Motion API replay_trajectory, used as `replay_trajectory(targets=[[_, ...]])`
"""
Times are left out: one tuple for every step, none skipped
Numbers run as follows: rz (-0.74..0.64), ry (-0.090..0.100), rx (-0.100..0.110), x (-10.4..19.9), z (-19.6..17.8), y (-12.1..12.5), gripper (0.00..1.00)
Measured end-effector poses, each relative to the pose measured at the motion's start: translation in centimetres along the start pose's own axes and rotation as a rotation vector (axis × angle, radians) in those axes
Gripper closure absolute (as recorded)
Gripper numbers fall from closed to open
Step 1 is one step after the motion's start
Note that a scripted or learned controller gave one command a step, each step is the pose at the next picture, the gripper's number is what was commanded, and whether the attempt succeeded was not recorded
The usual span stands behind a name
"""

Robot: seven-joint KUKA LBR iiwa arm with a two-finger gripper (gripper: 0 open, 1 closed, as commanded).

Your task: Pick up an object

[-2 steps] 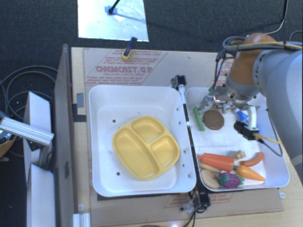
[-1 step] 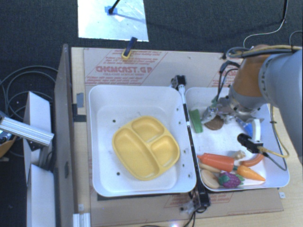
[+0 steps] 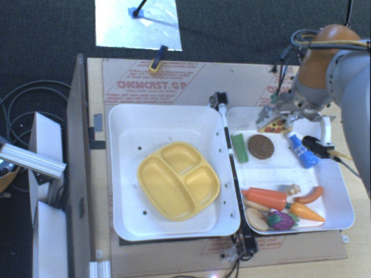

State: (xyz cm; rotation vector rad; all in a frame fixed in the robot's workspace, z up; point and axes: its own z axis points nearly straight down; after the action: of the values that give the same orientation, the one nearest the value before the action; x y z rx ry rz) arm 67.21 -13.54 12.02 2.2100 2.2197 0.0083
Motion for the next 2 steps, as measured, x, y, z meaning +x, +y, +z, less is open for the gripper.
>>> replay_trajectory(targets=[[0.001, 0.002, 0.010, 0.7, 3.6, -1.1, 0.00], [0.001, 0.026, 0.014, -6.3, 3.4, -11.7, 0.00]])
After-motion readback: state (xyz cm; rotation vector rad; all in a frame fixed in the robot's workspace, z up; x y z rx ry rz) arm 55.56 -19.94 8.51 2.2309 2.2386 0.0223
